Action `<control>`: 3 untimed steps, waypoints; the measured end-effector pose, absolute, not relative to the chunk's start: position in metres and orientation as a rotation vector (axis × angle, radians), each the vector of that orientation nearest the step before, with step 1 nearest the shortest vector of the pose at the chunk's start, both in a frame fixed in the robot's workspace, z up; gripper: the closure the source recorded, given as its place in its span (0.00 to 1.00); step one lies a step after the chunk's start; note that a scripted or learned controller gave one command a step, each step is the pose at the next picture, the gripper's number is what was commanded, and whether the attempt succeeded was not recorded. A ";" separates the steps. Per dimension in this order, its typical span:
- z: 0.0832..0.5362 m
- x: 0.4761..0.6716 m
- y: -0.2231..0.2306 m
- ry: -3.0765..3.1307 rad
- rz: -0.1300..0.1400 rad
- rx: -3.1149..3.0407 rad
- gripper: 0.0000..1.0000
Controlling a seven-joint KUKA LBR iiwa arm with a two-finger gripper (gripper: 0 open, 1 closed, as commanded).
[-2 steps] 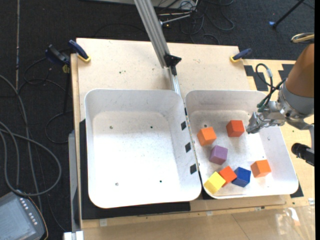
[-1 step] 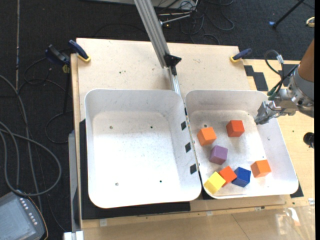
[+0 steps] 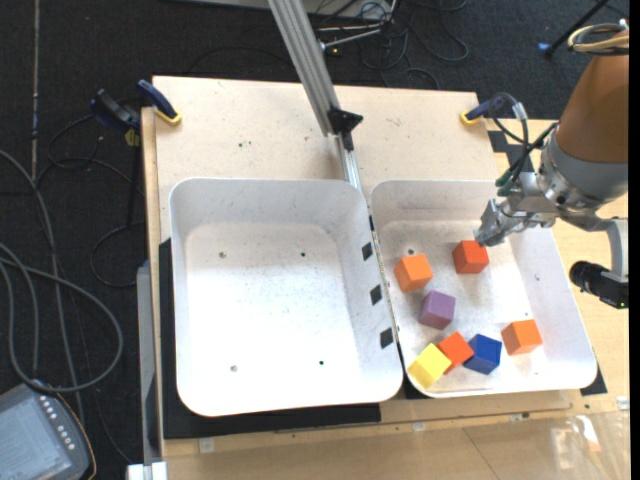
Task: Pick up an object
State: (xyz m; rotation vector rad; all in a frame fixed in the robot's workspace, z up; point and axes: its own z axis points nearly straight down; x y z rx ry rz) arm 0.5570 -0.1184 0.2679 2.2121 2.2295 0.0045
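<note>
Several small blocks lie in the right bin [image 3: 560, 298]. A red block [image 3: 470, 257] sits near the bin's middle, with an orange block [image 3: 413, 271] to its left. Below them are a purple block [image 3: 437, 309], a yellow block [image 3: 430, 365], a small orange block [image 3: 456, 347], a blue block [image 3: 484, 353] and another orange block [image 3: 521, 336]. My gripper [image 3: 492, 230] hangs just above and right of the red block, close to its upper edge. Nothing shows between its tips.
The left bin [image 3: 200, 268] stands beside the right one, their rims meeting at the middle. A slanted metal rod [image 3: 305, 53] runs from the top down to the bins' shared edge. Clamps [image 3: 160, 103] hold the board's back corners.
</note>
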 end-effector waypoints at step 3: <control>0.235 0.587 0.044 2.231 0.001 2.213 1.00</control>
